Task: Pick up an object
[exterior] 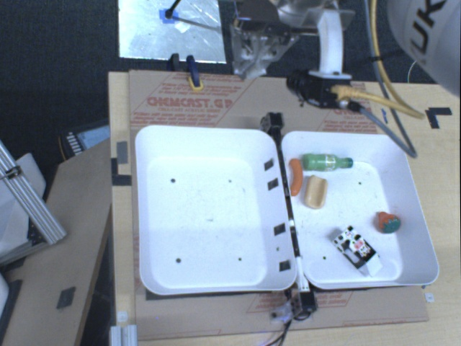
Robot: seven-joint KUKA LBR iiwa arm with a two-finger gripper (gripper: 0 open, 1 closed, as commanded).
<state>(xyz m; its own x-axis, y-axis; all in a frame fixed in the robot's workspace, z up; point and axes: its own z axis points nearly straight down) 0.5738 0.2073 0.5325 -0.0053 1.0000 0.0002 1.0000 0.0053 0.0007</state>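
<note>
The right bin [414,222] holds several small items. A green bottle [325,162] lies on its side near the back. An orange carrot-like stick [294,176] lies along the left wall, with a tan bread-like piece [315,192] beside it. A black-and-white carton [356,249] rests toward the front, and an orange-and-teal toy [387,222] sits at the right. My gripper [252,60] hangs high above the bench's back edge, behind the left bin [151,215], far from all the objects. Nothing shows between its fingers.
A cardboard sheet [184,101] lies under both bins. A yellow and grey cable [382,107] runs past the back of the right bin. A shiny metal plate [169,16] lies beyond the bench. An aluminium rail [29,200] leans at the left.
</note>
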